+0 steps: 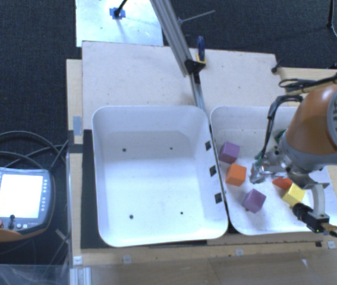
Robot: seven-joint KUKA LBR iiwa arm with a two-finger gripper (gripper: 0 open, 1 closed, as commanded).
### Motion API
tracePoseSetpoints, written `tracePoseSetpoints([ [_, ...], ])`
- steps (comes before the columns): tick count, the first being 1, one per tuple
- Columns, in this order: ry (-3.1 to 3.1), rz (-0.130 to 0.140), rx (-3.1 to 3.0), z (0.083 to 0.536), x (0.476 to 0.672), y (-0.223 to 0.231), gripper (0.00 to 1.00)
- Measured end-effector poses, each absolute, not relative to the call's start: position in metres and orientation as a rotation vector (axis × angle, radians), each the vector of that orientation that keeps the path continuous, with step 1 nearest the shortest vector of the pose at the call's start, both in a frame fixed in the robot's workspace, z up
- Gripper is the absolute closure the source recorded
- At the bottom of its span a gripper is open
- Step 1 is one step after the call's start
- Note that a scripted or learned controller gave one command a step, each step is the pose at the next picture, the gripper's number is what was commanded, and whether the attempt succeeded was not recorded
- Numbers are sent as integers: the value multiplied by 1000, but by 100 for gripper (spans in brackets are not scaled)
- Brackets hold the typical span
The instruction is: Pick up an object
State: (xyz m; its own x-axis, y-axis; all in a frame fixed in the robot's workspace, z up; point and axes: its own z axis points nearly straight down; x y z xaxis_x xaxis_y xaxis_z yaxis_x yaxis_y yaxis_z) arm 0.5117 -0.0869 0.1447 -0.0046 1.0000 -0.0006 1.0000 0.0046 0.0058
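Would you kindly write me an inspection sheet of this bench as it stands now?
Surface: pale bench bearing the left bin and the right bin side by side.
Job's things: in the right bin, a purple block near the divider, an orange block below it, a second purple block, a yellow block, and a red piece partly hidden by the arm.
Clutter: nothing seen.
Grippers: gripper low over the right bin beside the orange block; jaws too unclear to judge.
Cables: black cables loop on the floor by the pendant.
Surroundings: teach pendant on the floor at left; slanted metal pole; dark carpet.
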Motion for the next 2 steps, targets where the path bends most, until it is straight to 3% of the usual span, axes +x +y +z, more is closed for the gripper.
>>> tracePoseSetpoints([
  [2,2222,8,2211,253,516,-77,100],
])
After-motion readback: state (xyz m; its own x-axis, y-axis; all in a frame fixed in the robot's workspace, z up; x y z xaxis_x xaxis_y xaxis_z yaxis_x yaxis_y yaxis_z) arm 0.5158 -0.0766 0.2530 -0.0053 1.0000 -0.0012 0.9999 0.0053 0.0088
